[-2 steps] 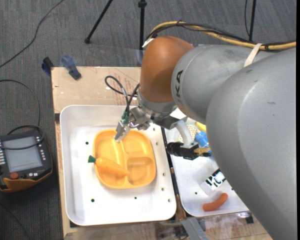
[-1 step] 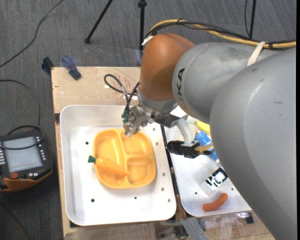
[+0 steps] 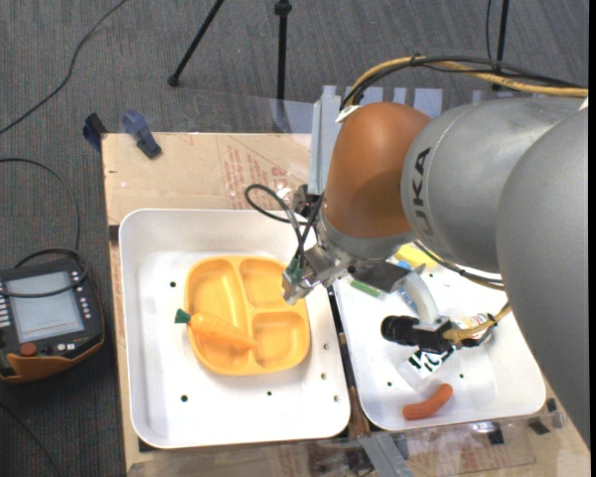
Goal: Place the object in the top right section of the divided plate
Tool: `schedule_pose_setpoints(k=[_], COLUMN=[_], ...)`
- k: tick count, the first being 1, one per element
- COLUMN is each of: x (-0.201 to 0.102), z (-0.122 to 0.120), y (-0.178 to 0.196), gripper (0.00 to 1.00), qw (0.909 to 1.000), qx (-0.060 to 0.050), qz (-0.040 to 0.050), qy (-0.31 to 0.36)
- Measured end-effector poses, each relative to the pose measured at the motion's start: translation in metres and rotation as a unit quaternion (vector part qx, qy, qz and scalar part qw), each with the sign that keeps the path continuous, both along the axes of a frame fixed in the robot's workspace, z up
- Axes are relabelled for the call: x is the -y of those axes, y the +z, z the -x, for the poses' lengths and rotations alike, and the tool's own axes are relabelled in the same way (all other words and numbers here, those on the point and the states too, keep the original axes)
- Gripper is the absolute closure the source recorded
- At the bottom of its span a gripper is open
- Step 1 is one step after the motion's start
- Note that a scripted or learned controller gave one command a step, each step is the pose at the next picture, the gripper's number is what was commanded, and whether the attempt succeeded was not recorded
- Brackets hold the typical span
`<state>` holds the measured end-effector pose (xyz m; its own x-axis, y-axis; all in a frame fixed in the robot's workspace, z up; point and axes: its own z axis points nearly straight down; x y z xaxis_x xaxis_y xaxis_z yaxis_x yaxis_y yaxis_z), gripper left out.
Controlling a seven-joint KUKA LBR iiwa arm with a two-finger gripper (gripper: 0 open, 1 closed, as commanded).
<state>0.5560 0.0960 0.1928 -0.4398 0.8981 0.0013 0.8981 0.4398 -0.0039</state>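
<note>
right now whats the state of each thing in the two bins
divided plate: upright in the left bin, carrot lying in it
carrot: on its side across the plate's lower left part
gripper: over the plate's top right section
sausage: lying flat in the right bin

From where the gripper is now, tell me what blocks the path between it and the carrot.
Nothing visible does. The gripper hovers over the yellow divided plate's top right section; the carrot lies lower left across the plate, with only bare plate between them.

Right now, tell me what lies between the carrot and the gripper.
In the camera view, only bare plate: the carrot lies at the yellow divided plate's lower left, the gripper hangs over its right rim, with yellow sections and ridges between.
</note>
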Motion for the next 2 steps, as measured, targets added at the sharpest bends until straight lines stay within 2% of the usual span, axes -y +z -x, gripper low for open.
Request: schedule_pose_setpoints(k=[1,2], x=[0.049,0.083], z=[0.055,0.081], y=[-0.007,-0.007], gripper=[1.00,1.00], qw=[0.9998,0.9992], qx=[-0.001,0.000], qz=[-0.0003,-0.0007], qy=[0.018,0.040])
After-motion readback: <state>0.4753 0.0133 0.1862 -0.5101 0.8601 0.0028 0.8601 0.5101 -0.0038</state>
